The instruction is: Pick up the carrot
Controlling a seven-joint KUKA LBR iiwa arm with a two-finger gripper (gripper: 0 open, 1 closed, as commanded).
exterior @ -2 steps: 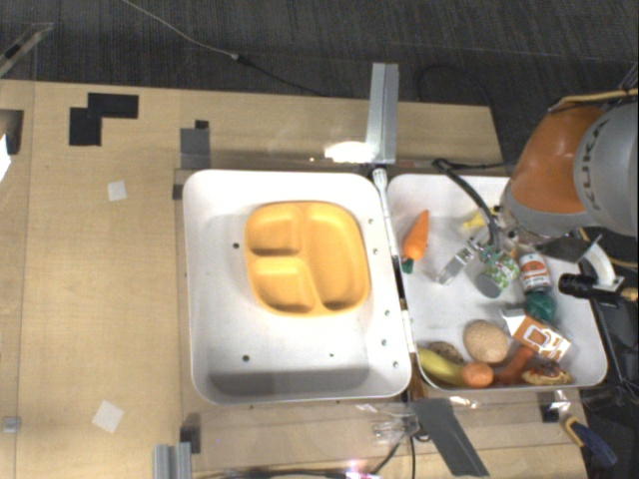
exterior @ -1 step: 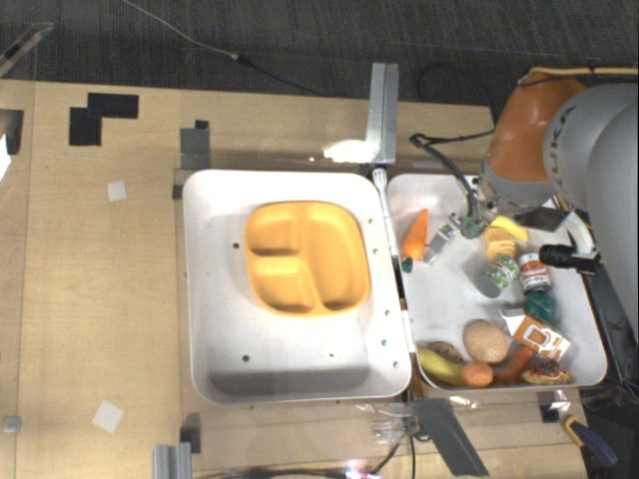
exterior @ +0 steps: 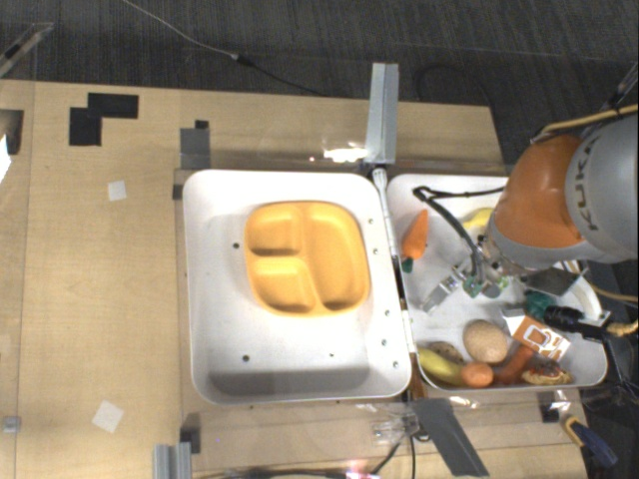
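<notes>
The small orange carrot (exterior: 416, 235) lay beside the right bin's (exterior: 597, 365) left wall, probably light, stiff and smooth, best gripped across its thick middle; whether the gripper (exterior: 440, 292) was open could not be told.

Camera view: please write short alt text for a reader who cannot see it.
An orange carrot lies in the right bin, near the end effector. The left bin holds a yellow divided tray.
</notes>
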